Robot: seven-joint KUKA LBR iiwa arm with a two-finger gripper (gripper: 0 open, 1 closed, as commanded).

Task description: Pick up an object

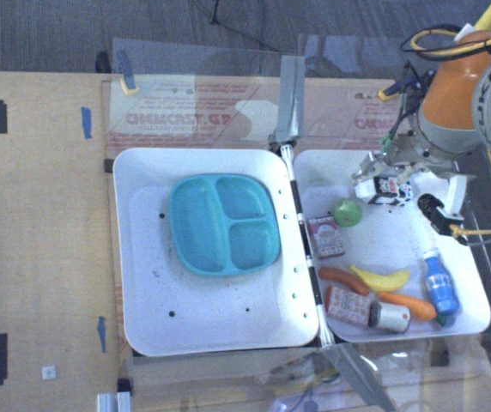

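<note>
While the grey arm's two-finger gripper (389, 184) hangs over the right white bin's (479, 314) far edge, I cannot tell its state.
A small round green fruit (347, 212) lies just beside it, apart.

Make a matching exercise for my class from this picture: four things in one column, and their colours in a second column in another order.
Things:
1. divided plate in the left bin
2. round fruit in the right bin
3. banana
4. bottle at the right bin's right side

Colours:
A. yellow
B. blue
C. turquoise
D. green

Pairs: 1-C, 2-D, 3-A, 4-B
</note>
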